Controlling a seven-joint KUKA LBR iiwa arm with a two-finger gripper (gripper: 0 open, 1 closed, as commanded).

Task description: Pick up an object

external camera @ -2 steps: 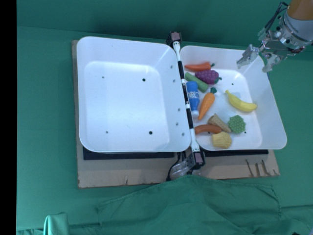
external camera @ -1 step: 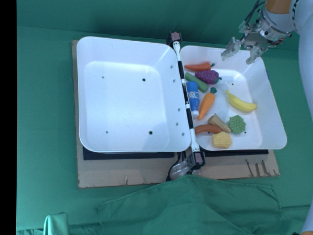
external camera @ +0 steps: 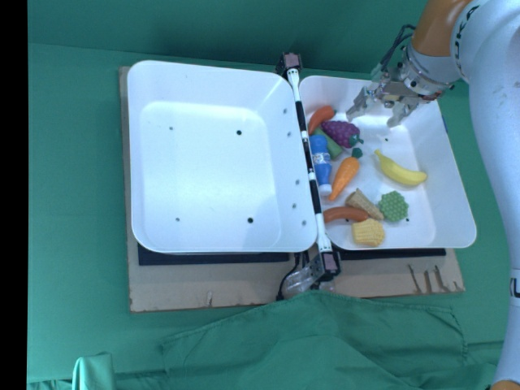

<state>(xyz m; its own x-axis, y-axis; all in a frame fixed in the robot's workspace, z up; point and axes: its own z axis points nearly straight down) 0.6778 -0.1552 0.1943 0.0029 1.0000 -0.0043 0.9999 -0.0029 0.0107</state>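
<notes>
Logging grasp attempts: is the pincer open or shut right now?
Open. The pincer has its fingers spread apart above the right bin, with nothing between them.

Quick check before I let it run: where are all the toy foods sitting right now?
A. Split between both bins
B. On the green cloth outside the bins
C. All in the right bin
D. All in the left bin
C. The banana, purple grapes, carrot and the other toys all lie in the right bin, with the gripper hanging above its far end, fingers spread and nothing between them.
</notes>
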